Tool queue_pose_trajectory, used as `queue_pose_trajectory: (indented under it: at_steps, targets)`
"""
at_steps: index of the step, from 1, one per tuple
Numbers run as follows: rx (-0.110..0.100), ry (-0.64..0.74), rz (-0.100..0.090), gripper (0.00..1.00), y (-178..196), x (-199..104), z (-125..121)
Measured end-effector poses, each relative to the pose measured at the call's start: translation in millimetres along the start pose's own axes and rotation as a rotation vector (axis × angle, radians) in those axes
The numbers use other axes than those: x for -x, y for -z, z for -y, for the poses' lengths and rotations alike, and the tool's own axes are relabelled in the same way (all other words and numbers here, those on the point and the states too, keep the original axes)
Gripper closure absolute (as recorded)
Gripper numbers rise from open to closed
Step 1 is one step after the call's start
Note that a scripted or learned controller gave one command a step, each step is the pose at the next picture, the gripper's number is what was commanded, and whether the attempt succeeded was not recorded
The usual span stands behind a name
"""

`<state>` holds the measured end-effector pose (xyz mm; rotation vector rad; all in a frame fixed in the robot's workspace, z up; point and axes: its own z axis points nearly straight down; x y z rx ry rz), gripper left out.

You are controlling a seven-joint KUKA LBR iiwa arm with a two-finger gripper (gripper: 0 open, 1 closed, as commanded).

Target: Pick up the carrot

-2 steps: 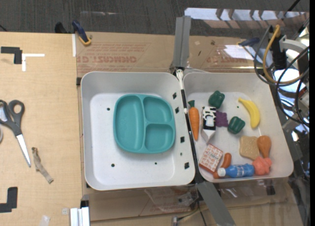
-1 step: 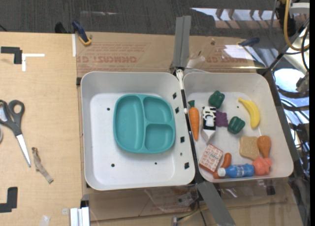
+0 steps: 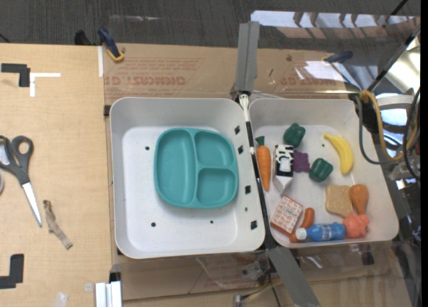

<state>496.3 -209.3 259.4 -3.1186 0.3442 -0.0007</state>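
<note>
1. Carrot (image 3: 264, 166) lies in the right bin (image 3: 382, 185), hard against its left wall, long axis running near to far, green top at the far end.
2. Just right of it: a black-and-white carton (image 3: 285, 160), upright, with a purple piece (image 3: 301, 162) touching its right side.
3. Farther in: two green peppers (image 3: 293, 134) (image 3: 321, 169), a banana (image 3: 340, 152) toward the far right.
4. Near edge of the same bin: a red-and-white box (image 3: 287, 214), a blue bottle (image 3: 322, 233) lying flat, a bread slice (image 3: 338, 200), an orange drumstick (image 3: 359, 198), a pink piece (image 3: 358, 225).
5. Left bin (image 3: 130, 185) holds a teal divided plate (image 3: 196, 167).
6. Arm parts and cables (image 3: 401, 132) sit at the right edge, well apart from the carrot; end effector state: cannot tell.
7. Bench (image 3: 53, 165) left of the bins: scissors (image 3: 20, 172).
</note>
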Motion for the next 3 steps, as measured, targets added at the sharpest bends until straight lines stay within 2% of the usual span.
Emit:
queue_pose_trajectory:
  at_steps: [1,2,3]
  targets:
    - [-0.001,0.019,-0.002,1.0,19.0,-41.0,-1.6]
    - [-0.004,0.02,-0.002,1.0,98.0,-55.2,1.6]
    - [-0.002,0.018,0.002,1.0,-0.2,-25.3,-5.8]
